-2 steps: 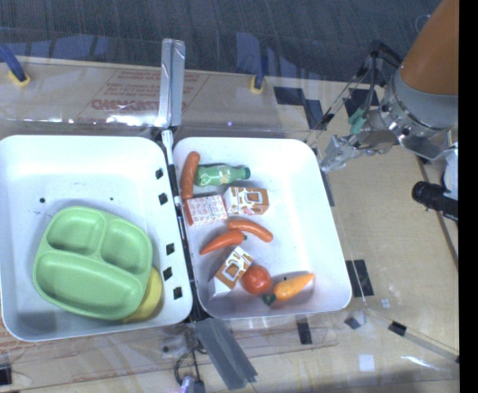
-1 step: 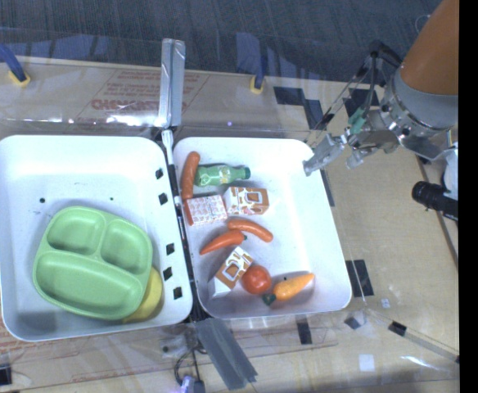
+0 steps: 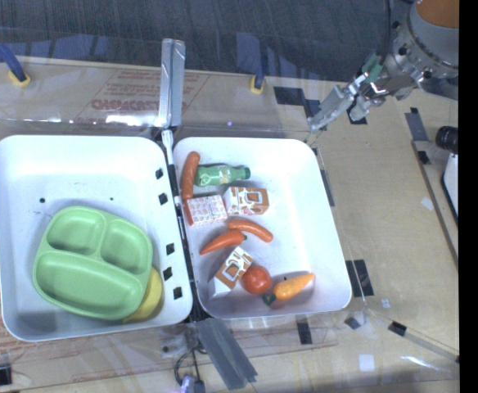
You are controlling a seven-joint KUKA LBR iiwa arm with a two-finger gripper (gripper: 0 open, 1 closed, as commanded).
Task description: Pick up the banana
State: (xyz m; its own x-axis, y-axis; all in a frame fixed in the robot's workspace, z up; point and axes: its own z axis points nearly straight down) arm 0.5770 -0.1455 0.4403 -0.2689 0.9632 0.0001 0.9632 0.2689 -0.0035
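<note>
The banana [image 3: 151, 295] is a yellow curve in the left bin [image 3: 26, 158], near its front right corner. Most of it lies hidden under the lower right edge of a green divided plate [image 3: 92, 260]. My gripper [image 3: 316, 122] hangs at the upper right, just beyond the far right corner of the right bin [image 3: 325, 219]. It points down and to the left, far from the banana, and holds nothing that I can see.
The right bin holds a sausage [image 3: 190, 174], a green bottle [image 3: 221, 174], two small cartons [image 3: 246, 201], orange carrots [image 3: 250, 231], a tomato [image 3: 256, 279] and an orange piece [image 3: 292, 286]. A metal bar [image 3: 172, 84] stands behind the gap between the bins.
</note>
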